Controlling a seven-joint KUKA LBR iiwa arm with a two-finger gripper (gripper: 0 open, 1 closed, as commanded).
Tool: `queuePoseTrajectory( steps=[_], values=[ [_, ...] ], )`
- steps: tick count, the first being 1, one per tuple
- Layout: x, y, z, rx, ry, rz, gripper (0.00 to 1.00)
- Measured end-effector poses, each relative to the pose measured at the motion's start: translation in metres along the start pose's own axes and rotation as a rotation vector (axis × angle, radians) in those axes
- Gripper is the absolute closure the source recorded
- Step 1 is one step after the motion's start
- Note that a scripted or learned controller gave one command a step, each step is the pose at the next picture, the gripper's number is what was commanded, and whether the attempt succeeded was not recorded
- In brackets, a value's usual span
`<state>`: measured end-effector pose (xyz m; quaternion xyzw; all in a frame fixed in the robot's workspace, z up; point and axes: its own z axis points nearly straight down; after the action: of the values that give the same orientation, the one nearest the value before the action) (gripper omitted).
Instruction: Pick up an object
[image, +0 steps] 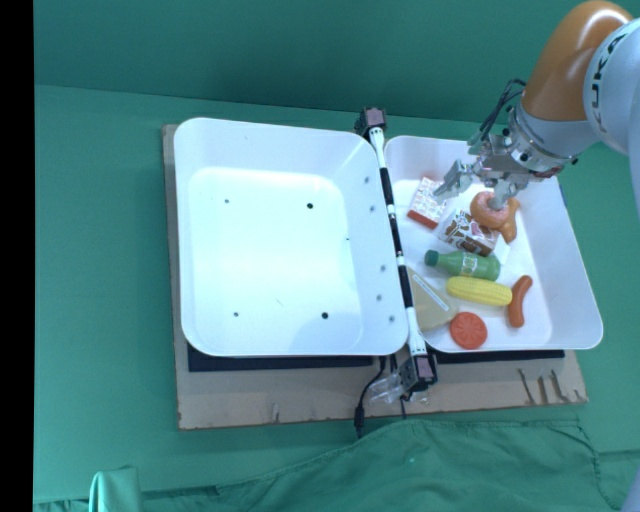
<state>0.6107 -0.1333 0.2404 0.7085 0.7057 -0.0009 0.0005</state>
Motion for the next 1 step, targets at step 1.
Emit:
queuePoseTrajectory(
  steps=[1],
  values=[
    [-0.0016,0.0124,0.047,-0.007,0.005,-0.002,0.0]
  ],
)
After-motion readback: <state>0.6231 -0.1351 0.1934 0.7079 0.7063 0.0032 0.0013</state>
